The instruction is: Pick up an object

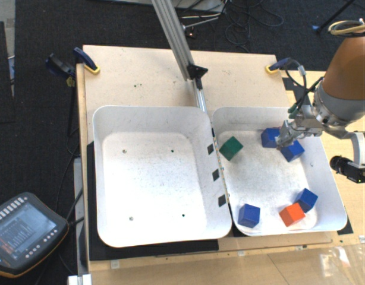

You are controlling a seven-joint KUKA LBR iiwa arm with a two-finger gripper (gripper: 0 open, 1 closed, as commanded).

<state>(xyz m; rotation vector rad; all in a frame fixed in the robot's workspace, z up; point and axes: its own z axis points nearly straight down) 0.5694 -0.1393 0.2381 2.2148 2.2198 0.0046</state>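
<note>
In the right bin (325,177), my fingers (285,139) are hanging between two blue cubes, one left (269,138), one lower right (292,151); their spread I cannot tell.

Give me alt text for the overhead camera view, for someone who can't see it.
The arm's end effector is low in the right bin between two blue blocks. A green block, two more blue blocks and an orange block lie there too.
</note>
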